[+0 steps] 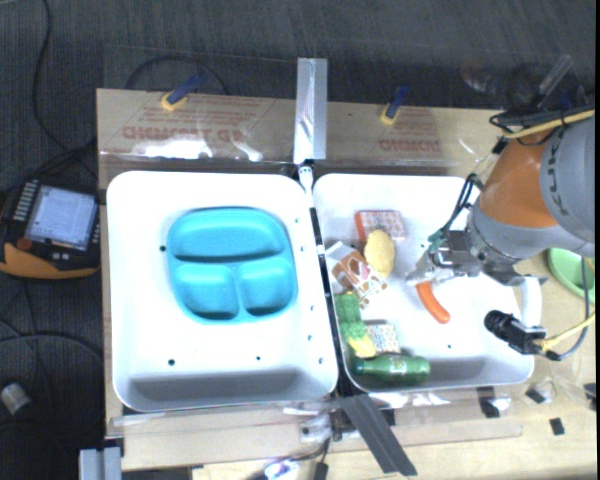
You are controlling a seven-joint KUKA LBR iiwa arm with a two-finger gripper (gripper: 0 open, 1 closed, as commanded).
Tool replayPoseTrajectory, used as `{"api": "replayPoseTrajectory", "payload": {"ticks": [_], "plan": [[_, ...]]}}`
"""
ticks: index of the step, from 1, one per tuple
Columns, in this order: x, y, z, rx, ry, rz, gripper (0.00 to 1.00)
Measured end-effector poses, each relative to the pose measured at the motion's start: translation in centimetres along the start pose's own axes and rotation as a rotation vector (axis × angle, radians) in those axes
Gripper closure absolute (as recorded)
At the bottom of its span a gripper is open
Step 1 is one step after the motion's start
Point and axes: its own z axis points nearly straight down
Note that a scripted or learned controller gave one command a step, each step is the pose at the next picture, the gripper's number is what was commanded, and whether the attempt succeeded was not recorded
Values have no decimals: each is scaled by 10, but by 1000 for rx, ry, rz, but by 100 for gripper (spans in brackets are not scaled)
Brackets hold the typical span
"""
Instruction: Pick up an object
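I see dark carpet around a wooden bench [280, 128], its far strip covered with clear plastic sheeting held by two blue-and-yellow clamps. On the floor to the left lies a handheld control pendant [50, 228] with a lit screen. Two white bins sit side by side, touching along a central divider. The left bin [140, 348] carries a blue compartment tray [232, 262], lying flat near its middle with bare white floor all around it. The right bin [480, 363] holds the clutter, bunched against its left wall: a red-and-white packet [380, 222], a yellow potato-shaped item [380, 251], a patterned wrapper [355, 273], a small printed box [383, 337] and a green bottle [392, 369] lying on its side along the near wall. An orange carrot [433, 302] lies apart from them, long axis running diagonally from upper left to lower right. The gripper [442, 261] sits just above the carrot's upper end; I cannot tell how its jaws stand. The right half of that bin floor is open.
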Motion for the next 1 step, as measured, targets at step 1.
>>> {"api": "replayPoseTrajectory", "payload": {"ticks": [1], "plan": [[39, 45, -78, -2, -6, 51, 100]]}}
